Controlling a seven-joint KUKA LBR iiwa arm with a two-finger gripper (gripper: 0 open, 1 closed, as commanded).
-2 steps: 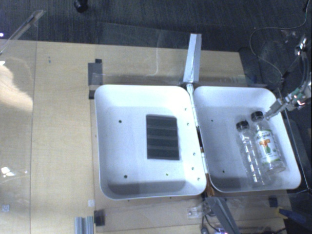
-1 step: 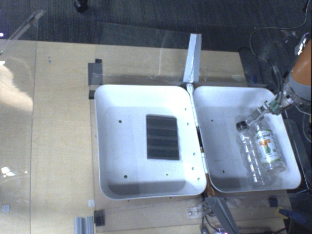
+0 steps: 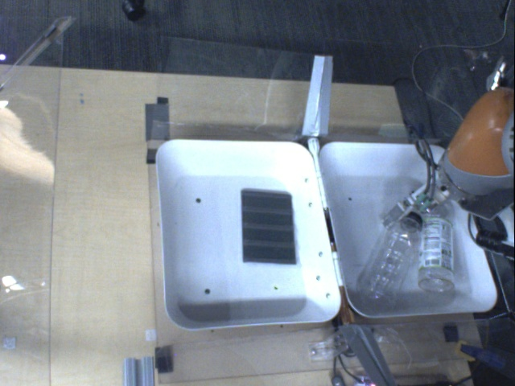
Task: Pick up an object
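Observation:
A dark ridged rectangular pad [image 3: 269,226] lies flat in the middle of the left bin [image 3: 181,215]. Two clear plastic bottles lie in the right bin [image 3: 354,175]: one [image 3: 390,256] slanting toward the bin's front left, the other [image 3: 436,252], with a printed label, lying just to its right. The arm's orange band [image 3: 483,139] is at the right edge. My gripper [image 3: 420,202] reaches down over the right bin, right at the upper ends of the two bottles. Its tip blends with the clear plastic there.
A grey metal divider post [image 3: 318,95] rises behind the seam between the bins. Cables [image 3: 426,147] hang beside the arm over the right bin's far corner. Clear sheeting [image 3: 32,175] covers the bench on the left. Wooden bench surface surrounds both bins.

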